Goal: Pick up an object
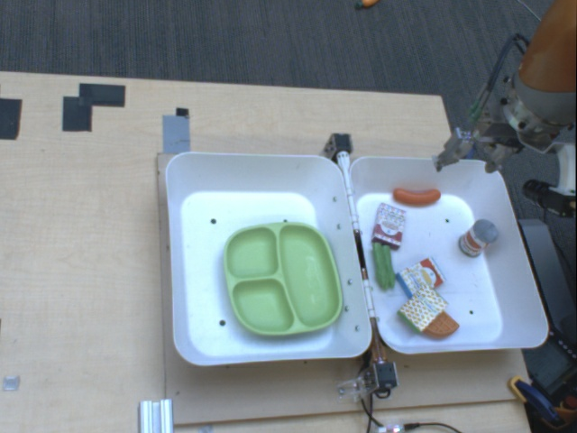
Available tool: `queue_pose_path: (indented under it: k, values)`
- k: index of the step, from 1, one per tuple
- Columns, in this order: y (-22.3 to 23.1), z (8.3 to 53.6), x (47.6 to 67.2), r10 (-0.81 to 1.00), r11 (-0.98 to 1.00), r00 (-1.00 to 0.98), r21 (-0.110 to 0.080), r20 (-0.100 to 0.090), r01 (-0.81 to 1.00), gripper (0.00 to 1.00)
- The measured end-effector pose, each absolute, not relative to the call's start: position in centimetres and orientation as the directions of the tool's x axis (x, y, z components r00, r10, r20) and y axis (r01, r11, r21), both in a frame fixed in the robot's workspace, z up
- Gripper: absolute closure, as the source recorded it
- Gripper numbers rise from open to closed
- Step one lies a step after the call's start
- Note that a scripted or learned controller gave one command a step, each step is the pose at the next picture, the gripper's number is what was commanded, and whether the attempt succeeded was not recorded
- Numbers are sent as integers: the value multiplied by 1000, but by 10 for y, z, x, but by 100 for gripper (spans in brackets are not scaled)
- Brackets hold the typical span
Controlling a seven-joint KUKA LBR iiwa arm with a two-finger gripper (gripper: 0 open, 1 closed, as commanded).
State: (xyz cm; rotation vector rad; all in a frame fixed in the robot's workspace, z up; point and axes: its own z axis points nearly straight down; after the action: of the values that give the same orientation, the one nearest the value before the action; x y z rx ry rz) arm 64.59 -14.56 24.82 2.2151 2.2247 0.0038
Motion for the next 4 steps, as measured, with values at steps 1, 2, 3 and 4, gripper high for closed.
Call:
queue_pose_path:
  k: [1, 2, 3, 4]
  values:
    - [-139, 126, 543, 1000, 2, -2, 0, 1, 1000, 0]
    - [-104, 90, 510, 1000, -1, 1, 21, -5, 1000, 0]
    - [-106, 103, 512, 1000, -2, 2, 29, -10, 1000, 100]
    - [-107, 103, 512, 1000, -2, 2, 29, -10, 1000, 0]
